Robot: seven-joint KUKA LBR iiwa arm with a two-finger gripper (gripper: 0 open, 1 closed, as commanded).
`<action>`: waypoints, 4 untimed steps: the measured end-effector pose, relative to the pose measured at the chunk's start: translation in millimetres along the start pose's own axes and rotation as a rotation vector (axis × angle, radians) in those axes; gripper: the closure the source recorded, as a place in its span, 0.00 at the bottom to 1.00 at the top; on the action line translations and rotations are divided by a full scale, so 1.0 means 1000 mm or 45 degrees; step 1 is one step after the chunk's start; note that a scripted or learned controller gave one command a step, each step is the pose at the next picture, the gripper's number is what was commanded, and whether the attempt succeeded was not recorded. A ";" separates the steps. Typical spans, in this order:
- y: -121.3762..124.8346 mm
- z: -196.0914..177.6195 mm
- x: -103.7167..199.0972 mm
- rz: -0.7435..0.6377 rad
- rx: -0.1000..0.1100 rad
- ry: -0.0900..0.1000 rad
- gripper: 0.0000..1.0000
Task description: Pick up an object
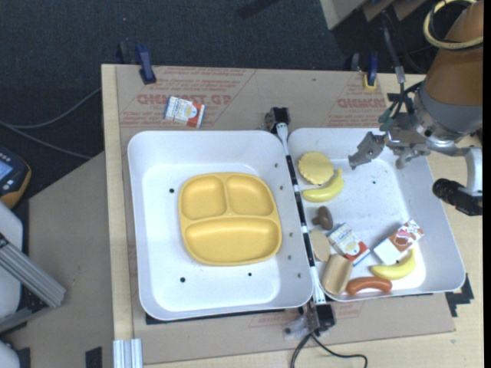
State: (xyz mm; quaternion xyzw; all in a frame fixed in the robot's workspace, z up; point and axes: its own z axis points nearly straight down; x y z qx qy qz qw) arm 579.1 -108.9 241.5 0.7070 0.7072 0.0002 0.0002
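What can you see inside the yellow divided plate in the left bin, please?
The yellow divided plate shows three bare compartments with no items in them. Whatever lies beneath it on the left bin floor is covered.

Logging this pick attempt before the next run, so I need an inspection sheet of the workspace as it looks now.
Surface: brown bench bearing the left bin and right bin.
Job's things: in the right bin, a round yellow piece touching a banana, a brown lump, two small cartons, a second banana, a sausage, a tan cylinder.
Clutter: yellow divided plate in the left bin; small carton on the bench.
Grippers: claw above the right bin, holding nothing seen.
Cables: black cable at the front edge.
Surroundings: dark carpet.
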 end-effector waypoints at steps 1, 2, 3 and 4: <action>0.045 0.079 0.011 -0.002 0.009 0.002 0.00; 0.046 0.162 0.011 0.001 0.013 0.002 0.00; 0.049 0.146 0.011 0.002 -0.001 0.000 1.00; 0.000 0.051 0.060 -0.006 -0.007 0.003 1.00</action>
